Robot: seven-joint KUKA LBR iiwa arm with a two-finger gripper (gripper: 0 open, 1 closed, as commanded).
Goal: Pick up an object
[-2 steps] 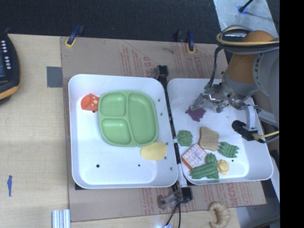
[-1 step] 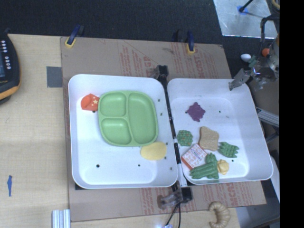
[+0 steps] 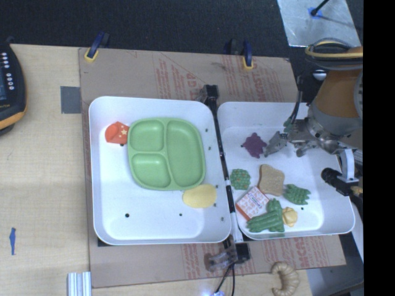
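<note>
1. We see the gripper (image 3: 285, 142) low over the right bin (image 3: 336, 224), just right of the purple toy (image 3: 253, 145); can't tell its grasp state, nothing visibly held.
2. Purple toy lies alone at the bin's upper left, apart from the bread slice (image 3: 271, 179) and green veg (image 3: 268, 221) cluster, so we'd judge it the easiest pick.
3. To do it well: we'd centre over the toy, drop straight, close low, then lift slowly.
4. Risk: nudging it toward the bin wall.
5. Left bin (image 3: 111, 224) holds a green tray (image 3: 166, 153).
</note>
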